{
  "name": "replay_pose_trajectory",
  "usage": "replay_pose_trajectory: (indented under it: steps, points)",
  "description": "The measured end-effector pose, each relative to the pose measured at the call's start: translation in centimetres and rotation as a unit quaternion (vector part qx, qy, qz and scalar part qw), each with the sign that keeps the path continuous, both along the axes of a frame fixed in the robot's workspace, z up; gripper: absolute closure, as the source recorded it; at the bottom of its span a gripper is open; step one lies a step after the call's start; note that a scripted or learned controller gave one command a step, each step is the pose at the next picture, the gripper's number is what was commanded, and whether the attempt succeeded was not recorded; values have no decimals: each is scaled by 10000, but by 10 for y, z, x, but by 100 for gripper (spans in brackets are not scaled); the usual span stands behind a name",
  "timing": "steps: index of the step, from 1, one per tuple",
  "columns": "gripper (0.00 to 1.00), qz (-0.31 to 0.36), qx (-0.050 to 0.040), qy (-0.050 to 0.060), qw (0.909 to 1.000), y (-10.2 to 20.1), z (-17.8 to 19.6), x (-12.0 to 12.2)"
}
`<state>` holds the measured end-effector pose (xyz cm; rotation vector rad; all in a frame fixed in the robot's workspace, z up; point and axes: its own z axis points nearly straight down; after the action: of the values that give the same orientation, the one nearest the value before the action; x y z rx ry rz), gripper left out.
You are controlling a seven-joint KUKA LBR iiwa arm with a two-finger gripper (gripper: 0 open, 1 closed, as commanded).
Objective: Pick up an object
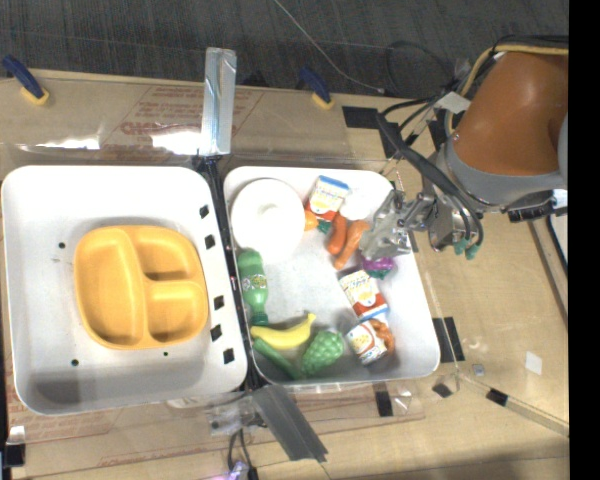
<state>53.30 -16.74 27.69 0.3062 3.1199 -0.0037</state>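
Gripper [384, 240] hovered over orange carrot [346, 240], jaw state unclear; one banana [283, 334], one yellow tray [140, 286], two bins [30, 268].

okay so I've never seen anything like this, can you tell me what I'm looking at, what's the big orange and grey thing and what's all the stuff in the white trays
One camera looks down at a slant on a bench. The orange and grey thing is a robot arm reaching in from the right; its gripper hangs over the right bin. That bin holds toy food: a white plate, a carrot, a banana, a green bottle and small cartons. The left bin holds a yellow divided tray. Whether the gripper holds anything, I cannot tell.
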Motion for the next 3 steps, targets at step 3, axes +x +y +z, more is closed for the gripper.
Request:
replay_pose_trajectory:
  steps: [3]
  points:
    - [100,-2628,25,21,9649,2,-155,-8]
